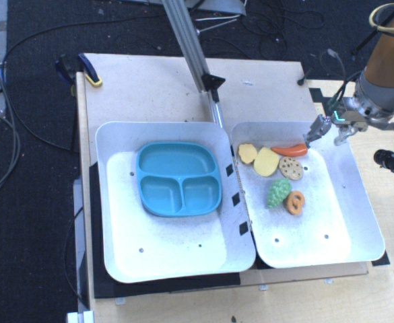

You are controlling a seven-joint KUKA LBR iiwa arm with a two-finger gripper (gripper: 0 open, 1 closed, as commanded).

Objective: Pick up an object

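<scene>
Orange chili [289,151] sits just left of the gripper [326,130], probable pick target; can't tell its state.

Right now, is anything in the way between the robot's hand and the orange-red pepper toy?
Nothing visible blocks it. The hand sits just above and right of the orange-red pepper toy in the right bin. The yellow toy pieces and the cookie lie on the pepper's far side.

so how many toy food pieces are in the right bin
6, clustered at its upper left: two yellow pieces, red sausage, cookie, green piece, pretzel. More could be hidden underneath.
</scene>
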